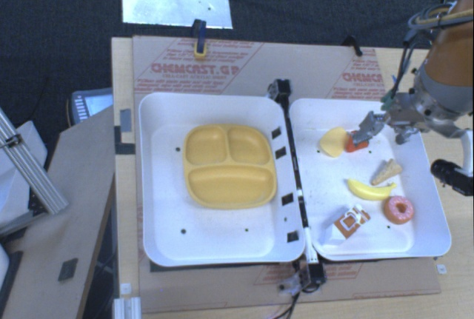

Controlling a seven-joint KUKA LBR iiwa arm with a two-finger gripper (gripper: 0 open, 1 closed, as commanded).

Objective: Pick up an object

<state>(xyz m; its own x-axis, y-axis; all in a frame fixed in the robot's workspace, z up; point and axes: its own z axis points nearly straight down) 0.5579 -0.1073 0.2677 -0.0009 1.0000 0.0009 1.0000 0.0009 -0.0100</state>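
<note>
From above and at a slant, the camera view takes in a surface [244, 58] covered with a printed cardboard sheet, and on it two shallow white bins side by side. The left bin [159, 229] fills the middle of the frame and holds a yellow divided plate [228, 166] with three compartments, lying flat near the bin's centre. The right bin [429, 236] sits at the right of the frame, its inner edge against the left bin's along a dark seam.

The arm comes in from the upper right — grey, with its orange band [452, 58] high at the frame's right edge. Its gripper [363, 135] hangs low over the upper part of the right bin, slanting down and to the left. Whether the jaws are open or closed I cannot tell; their tips blur against a small red object [356, 146] just beneath them. A yellow lemon-like piece [333, 141] lies just left of that red object, touching or nearly so.

Further down the right bin lie a tan wedge [386, 172], a toy banana [369, 189] just below it, a pink doughnut [399, 209] towards the lower right, and a small brown-and-white packet [351, 221] at the lower middle — all apart from the gripper.
</note>
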